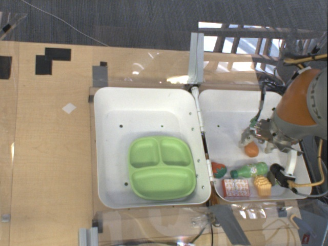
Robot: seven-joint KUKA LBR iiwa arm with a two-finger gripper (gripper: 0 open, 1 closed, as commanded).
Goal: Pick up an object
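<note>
In the right bin (225,111), a small orange ball (251,149) lies on the white floor directly under the gripper (258,135), whose metal tips sit just above it; how wide the gripper stands, or whether it grips the ball, cannot be told. Nearer the front wall lie a red piece (219,168), a green bottle (249,170), a printed box (236,187) and a yellow block (263,185). The left bin (113,106) holds a green divided plate (162,167).
</note>
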